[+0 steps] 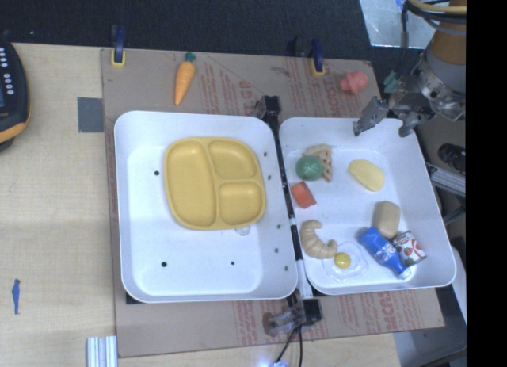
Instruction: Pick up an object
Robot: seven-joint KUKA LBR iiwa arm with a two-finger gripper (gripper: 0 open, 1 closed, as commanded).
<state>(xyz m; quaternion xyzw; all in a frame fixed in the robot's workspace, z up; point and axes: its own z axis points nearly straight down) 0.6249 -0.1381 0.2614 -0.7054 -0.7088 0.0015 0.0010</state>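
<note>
My gripper (388, 124) hangs over the far right corner of the right bin (432, 199), open, with nothing between its two dark fingers (367, 122). Below it in that bin lie a yellow oval piece (367, 174), a pizza slice (321, 154), a green ball (310, 169) and a red block (303, 194). Nearer the front are a tan bread piece (387, 217), a croissant (318, 239), a fried egg (342, 261), a blue can (381, 250) and a red-and-white can (409, 248).
The left bin (142, 238) holds a yellow divided plate (214, 181). A toy carrot (184, 78) and a pink piece (354, 82) lie on the cardboard behind the bins. A black device (12, 88) sits at the far left edge.
</note>
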